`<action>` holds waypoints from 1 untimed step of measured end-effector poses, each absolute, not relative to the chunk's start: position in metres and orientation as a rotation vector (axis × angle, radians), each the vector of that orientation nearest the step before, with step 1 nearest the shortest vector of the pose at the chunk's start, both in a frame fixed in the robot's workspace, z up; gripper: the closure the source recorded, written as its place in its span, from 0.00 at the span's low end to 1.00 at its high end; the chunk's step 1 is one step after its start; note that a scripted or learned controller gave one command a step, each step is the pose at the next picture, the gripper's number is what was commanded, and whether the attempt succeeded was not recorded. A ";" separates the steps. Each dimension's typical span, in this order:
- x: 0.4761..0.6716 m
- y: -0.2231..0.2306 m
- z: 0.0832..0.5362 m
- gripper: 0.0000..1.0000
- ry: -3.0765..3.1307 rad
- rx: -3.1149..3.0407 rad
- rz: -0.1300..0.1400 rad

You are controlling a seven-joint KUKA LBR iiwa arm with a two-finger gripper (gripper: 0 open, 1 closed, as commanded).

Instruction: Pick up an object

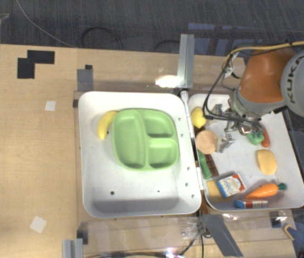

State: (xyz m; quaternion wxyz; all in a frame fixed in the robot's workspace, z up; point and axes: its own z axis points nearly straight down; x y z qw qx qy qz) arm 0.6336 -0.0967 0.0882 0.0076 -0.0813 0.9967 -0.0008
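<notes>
With the gripper (228, 142) hung near a tan round toy food (206, 142), finger state undeterminable, the light, rigid, smooth piece is best pinched across its middle.

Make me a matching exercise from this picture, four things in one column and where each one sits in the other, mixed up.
Things:
1. banana
2. carrot
3. green divided tray
4. lemon

Places:
A. right bin, near front edge
B. left bin, centre
C. right bin, far left corner
D. left bin, beside the tray's left edge

Pairs: 1-D, 2-A, 3-B, 4-C
</notes>
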 end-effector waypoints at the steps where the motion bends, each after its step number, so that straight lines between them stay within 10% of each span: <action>1: 0.638 -0.096 0.101 1.00 3.102 -0.260 -0.004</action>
